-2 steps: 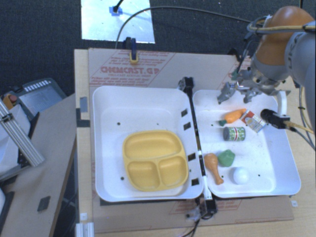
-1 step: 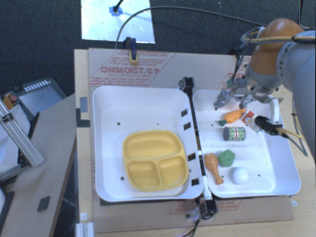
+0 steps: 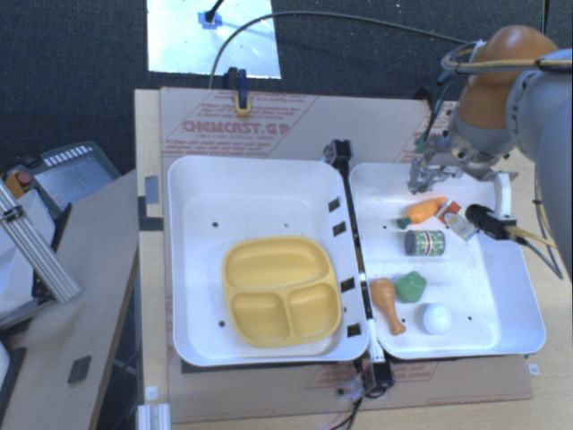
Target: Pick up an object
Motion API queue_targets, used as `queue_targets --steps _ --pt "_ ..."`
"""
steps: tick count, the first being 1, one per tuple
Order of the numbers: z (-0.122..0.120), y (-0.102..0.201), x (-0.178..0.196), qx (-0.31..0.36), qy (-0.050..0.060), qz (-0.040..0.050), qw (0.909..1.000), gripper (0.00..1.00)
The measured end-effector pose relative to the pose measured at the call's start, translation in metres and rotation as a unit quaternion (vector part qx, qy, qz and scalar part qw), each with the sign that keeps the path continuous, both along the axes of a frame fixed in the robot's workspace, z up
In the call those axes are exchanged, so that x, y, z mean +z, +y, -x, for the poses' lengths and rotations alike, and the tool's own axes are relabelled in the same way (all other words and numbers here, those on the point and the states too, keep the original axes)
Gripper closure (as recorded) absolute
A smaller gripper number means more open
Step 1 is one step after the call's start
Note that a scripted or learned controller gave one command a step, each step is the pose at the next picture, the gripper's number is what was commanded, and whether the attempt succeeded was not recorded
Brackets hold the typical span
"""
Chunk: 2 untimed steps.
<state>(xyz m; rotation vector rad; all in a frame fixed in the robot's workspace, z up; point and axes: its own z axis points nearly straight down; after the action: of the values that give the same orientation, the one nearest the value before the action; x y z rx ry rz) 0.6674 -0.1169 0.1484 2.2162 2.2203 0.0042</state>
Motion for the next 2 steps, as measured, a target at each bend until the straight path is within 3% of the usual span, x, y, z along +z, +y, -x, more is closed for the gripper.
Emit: queue_targets --steps 2 --pt "0.0 -0.005 0.101 0.001 -0.002 0.0002 1.0 1.0"
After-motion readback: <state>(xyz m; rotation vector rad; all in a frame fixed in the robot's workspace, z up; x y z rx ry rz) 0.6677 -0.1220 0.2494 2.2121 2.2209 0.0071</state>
